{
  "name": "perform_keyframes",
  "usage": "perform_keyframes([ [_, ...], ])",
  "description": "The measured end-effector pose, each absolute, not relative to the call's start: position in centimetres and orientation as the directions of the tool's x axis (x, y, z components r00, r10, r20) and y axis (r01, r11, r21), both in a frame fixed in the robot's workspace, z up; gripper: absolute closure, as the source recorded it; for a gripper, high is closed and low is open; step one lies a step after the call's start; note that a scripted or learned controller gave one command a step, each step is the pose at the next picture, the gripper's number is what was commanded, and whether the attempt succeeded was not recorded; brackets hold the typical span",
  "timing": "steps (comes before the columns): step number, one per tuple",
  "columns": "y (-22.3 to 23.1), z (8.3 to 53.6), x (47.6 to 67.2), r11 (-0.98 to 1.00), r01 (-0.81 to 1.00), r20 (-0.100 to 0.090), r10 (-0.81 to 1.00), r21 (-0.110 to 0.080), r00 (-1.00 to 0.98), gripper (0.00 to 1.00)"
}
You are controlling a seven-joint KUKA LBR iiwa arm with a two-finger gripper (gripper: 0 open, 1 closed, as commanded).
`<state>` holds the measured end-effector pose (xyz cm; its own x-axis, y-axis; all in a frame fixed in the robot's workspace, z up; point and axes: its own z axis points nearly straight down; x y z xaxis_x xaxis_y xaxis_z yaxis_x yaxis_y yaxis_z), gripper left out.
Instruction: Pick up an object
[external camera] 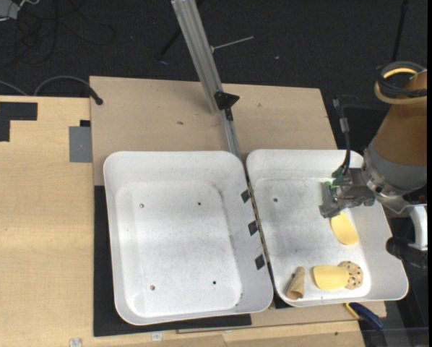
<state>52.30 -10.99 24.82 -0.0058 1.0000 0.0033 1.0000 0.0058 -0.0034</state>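
In the right bin (295, 194) my gripper (334, 207) hangs low, just above and to the left of a yellow oval piece (344, 230). A second yellow piece (329, 277) lies near the bin's front edge. A round speckled cookie (352, 274) touches its right side. A tan cone-shaped item (297, 283) rests to the left of them. The arm's grey and orange wrist (400, 132) reaches in from the right. Nothing shows between the gripper's tips.
The left bin (176, 237) stands beside the right one, with black clips (251, 226) along the shared edge. A slanted metal rail (201, 56) rises behind the bins. A blue and yellow item (362, 311) lies off the bench's front right corner.
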Motion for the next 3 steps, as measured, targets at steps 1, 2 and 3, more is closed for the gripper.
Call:
perform_keyframes([
  [1, -6.2, 23.4, 53.4, 0.004, 1.000, 0.003, 1.000, -0.006, -0.004, 1.00],
  [2, -1.4, 22.7, 55.8, 0.004, 1.000, 0.002, 1.000, -0.003, -0.004, 1.00],
  [3, 4.7, 22.6, 57.4, 0.005, 1.000, 0.002, 1.000, -0.003, -0.005, 1.00],
])
